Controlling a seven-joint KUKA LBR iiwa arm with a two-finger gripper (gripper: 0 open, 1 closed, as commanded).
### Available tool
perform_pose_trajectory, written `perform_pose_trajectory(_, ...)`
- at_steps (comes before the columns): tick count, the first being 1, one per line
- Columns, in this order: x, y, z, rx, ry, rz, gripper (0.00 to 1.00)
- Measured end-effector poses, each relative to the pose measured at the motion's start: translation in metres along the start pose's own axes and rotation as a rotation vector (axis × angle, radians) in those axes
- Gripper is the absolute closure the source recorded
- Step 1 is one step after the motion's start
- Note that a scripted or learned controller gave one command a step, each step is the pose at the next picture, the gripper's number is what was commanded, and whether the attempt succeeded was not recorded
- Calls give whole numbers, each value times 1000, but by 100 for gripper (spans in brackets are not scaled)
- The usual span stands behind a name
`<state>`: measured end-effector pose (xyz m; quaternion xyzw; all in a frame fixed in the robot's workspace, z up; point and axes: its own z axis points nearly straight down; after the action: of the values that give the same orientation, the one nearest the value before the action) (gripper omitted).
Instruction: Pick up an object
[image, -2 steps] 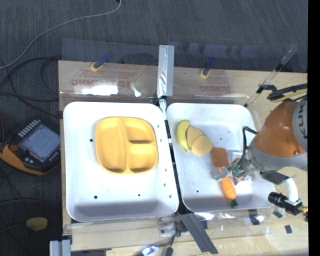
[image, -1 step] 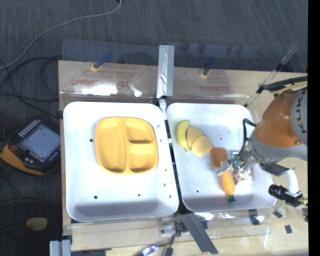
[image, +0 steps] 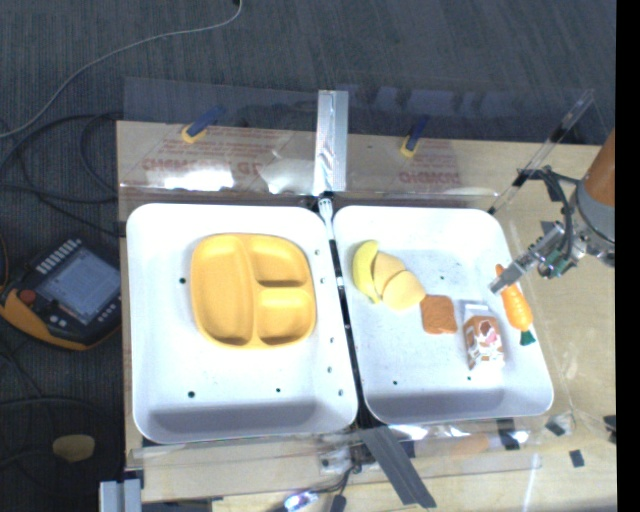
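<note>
Two shallow white bins sit side by side on the bench. The left bin (image: 150, 400) carries one item: a yellow divided tray (image: 252, 289) with three compartments, lying near the bin's centre.

The right bin (image: 440, 400) carries four items. One yellow banana-shaped piece (image: 385, 277) lies near the bin's left edge, toward the far side. One orange-brown block (image: 438, 314) lies just beside it, toward the bin's centre. One small printed packet (image: 483, 341), red and white, lies nearer the right edge; its printing is too small to read. One toy carrot (image: 517, 310), orange with a green tip, lies against the right edge of the bin.

Faint reversed lettering shows on the clear sheet along the bench's far edge; it cannot be read. Two blue-and-yellow clips (image: 202, 125) hold that sheet.

The gripper (image: 535, 262) is at the right bin's right edge, above the upper end of the toy carrot. No object is visible between its parts, and its state cannot be determined from this view.

One handheld controller (image: 62, 293) with a screen lies on the floor beyond the bench's left edge.
</note>
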<state>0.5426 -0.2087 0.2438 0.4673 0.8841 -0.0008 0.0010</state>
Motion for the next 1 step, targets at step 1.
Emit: perform_pose_trajectory(1, 0, 0, 0, 0, 0, 0, 0)
